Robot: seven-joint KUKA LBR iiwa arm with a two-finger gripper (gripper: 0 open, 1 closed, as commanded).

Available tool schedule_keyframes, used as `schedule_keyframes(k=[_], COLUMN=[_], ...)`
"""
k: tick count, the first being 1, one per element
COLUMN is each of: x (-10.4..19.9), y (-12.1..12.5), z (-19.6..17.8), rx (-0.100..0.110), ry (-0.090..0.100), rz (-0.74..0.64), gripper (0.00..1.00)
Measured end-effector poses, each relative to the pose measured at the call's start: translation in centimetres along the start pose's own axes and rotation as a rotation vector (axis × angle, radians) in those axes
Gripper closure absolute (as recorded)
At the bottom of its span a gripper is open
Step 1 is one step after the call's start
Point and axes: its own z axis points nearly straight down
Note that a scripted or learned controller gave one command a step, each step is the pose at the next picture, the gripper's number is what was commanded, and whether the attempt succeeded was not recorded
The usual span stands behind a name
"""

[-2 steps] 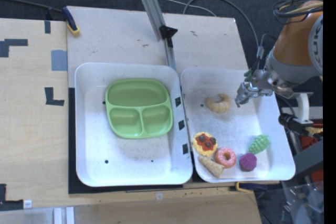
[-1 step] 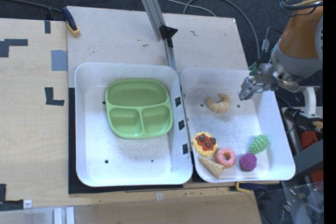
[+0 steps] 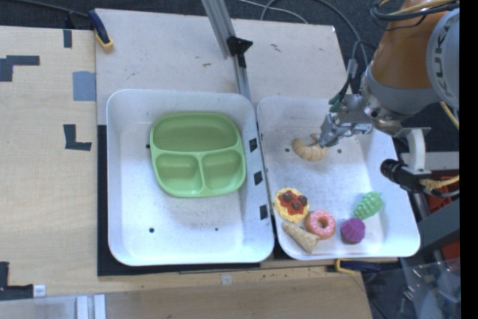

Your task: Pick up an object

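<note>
The right white bin (image 3: pixel 388 194) holds several toy foods. A tan croissant (image 3: pixel 308 150) lies near its upper middle. My gripper (image 3: pixel 328 137) reaches in from the right and sits right over the croissant's right end, touching or nearly touching it. A small pizza (image 3: pixel 291 203), a pink donut (image 3: pixel 322 223), a tan cone-shaped piece (image 3: pixel 300 237), a purple berry (image 3: pixel 352 230) and a green leafy piece (image 3: pixel 367 205) lie along the bin's near side.
The left white bin (image 3: pixel 131 228) carries a green divided plate (image 3: pixel 198 153). A metal pole (image 3: pixel 216 0) slants down to the seam between the bins. The arm's orange band (image 3: pixel 409 33) bulks at the right, with cables around it.
</note>
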Motion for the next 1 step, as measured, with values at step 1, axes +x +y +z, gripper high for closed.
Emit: schedule_keyframes(k=[1], x=[5.5], y=[0.7], z=[-0.11], rx=[0.0], ry=[0.0], rz=[-0.001], gripper=[1.0])
